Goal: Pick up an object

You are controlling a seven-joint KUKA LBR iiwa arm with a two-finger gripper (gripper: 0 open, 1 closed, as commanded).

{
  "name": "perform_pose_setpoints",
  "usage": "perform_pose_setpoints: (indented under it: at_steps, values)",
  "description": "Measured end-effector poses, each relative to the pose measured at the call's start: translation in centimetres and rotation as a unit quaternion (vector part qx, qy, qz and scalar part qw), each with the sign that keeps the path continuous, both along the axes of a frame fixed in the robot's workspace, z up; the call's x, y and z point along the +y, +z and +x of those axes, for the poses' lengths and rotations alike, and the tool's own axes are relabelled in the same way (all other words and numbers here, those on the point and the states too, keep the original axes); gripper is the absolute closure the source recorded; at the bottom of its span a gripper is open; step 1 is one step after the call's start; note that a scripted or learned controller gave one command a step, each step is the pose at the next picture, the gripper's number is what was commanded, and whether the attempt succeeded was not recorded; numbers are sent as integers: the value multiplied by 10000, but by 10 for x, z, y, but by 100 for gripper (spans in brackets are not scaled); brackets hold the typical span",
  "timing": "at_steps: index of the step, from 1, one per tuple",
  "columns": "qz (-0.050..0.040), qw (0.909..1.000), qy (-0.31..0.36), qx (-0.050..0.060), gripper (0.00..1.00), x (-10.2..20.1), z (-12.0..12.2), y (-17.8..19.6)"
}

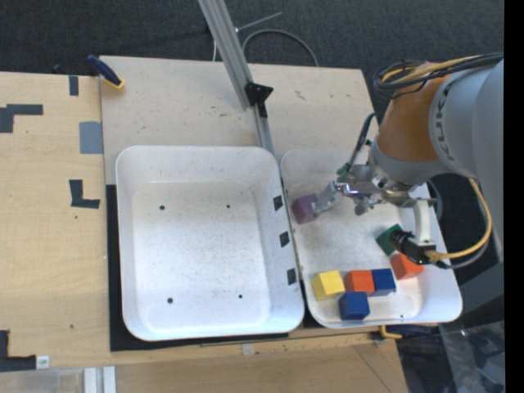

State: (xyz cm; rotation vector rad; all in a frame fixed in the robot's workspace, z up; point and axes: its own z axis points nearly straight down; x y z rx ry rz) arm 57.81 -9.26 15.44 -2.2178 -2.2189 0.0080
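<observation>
In the right shallow white plastic bin (337,248) the grey two-finger gripper (322,204) is low, close to the wall that this bin shares with the left shallow white plastic bin (196,160). The tip of the gripper is touching, or almost touching, a small purple block (304,210) that lies just beside that wall. I judge this block to be the thing the arm is going for. From this view I cannot tell if the gripper is open or closed, and I also cannot tell if the block is really inside it or only next to it. The other things are well apart from the gripper, near the front edge of the same bin: a yellow cube (329,283), an orange cube (359,281) and a blue cube (382,280) in a row, and a second blue cube (354,305) in front of them. A small green piece (387,237) and an orange-red piece (405,266) lie toward the right wall. I think the step in hand is the grasp itself, at the end of the approach. The next move calls for a firm closing around the purple block and then a straight lift. The wall is very near, so there is little room on that side and the block may slip away.
</observation>
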Motion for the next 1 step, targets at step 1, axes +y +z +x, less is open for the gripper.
perform_pose_setpoints:
  at_steps: [1]
  values:
    - [-9, 9999, 2, -122, 0, -1, 10, -38]
